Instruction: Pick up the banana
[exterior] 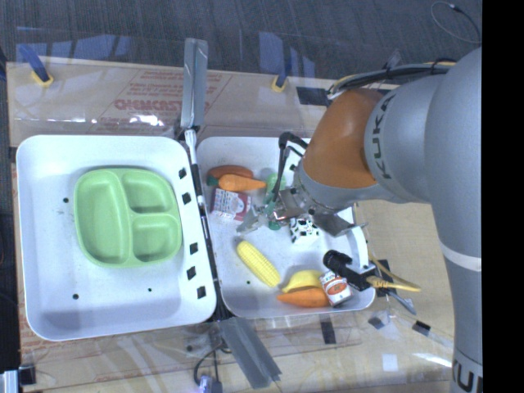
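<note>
The banana is a short yellow piece lying near the front edge of the right bin, pressed against an orange carrot in front of it. My gripper hangs over the middle of that bin, up and to the left of the banana and well apart from it. It is low over a red and white packet. The arm's orange band and grey wrist hide the bin's right side.
A yellow corn cob lies between the gripper and the banana. A small red-labelled can stands right of the banana, and a black and white die sits under the wrist. An orange carrot and a brown sausage lie at the back. The left bin holds a green divided plate.
</note>
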